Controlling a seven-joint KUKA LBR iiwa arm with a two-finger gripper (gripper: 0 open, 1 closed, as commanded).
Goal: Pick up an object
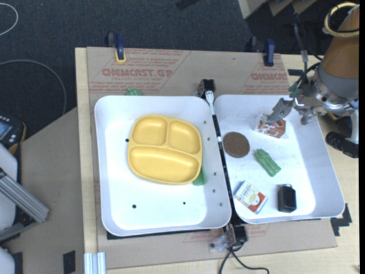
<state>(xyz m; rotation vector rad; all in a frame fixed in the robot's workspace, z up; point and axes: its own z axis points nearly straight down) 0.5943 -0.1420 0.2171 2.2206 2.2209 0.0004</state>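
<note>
Cardboard-topped surface [171, 67] carries 2 white bins as the gripper [278, 112] hovers over a red-and-white packet [271, 127] for a pick, its grip state impossible to tell.

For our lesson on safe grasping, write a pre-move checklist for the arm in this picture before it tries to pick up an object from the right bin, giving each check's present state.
1. Gripper is over the right bin: ok.
2. Target sits under the gripper: ok, the red and white packet lies just below it.
3. Finger opening suits the packet: cannot tell.
4. Packet lies apart from its neighbours: ok, the brown disc and green piece lie separate from it.
5. Nothing already held: cannot tell.
6. Other items out of the descent path: ok, the black object and small carton lie at the near end.
</note>
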